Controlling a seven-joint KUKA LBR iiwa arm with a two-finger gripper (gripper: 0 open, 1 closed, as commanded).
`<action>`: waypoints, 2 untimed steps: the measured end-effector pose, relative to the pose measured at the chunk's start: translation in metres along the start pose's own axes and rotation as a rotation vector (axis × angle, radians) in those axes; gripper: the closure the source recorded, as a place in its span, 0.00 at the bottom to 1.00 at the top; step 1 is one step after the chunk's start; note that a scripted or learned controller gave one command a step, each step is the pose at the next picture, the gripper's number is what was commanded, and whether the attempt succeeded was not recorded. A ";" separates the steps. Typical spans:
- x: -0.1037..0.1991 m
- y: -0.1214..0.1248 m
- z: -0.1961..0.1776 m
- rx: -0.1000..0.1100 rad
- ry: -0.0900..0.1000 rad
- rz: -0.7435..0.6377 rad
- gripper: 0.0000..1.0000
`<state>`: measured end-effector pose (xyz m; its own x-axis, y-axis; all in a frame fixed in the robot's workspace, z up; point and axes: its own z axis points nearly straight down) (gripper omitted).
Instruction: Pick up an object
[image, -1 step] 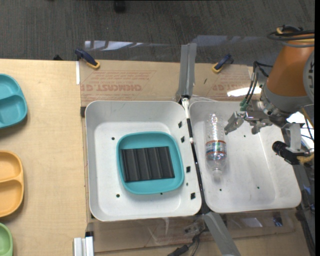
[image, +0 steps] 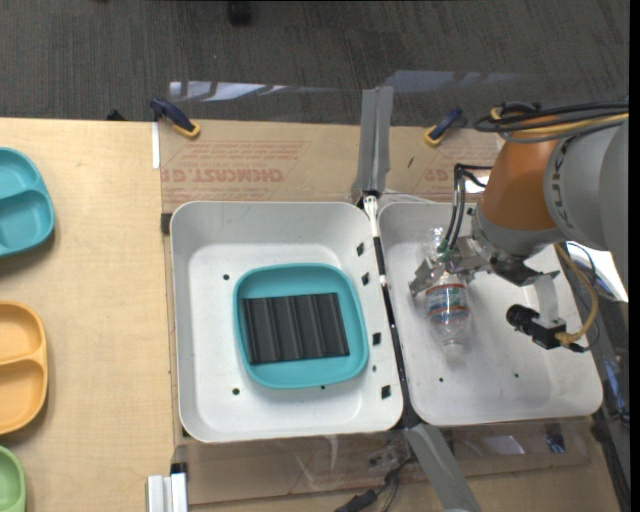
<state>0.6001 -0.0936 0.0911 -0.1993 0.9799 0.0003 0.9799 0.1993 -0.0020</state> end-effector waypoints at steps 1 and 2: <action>-0.001 0.000 -0.009 0.000 0.000 0.003 1.00; 0.023 0.024 -0.112 -0.002 -0.001 -0.054 1.00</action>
<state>0.6192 -0.0668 0.2032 -0.2523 0.9677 -0.0010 0.9677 0.2523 -0.0001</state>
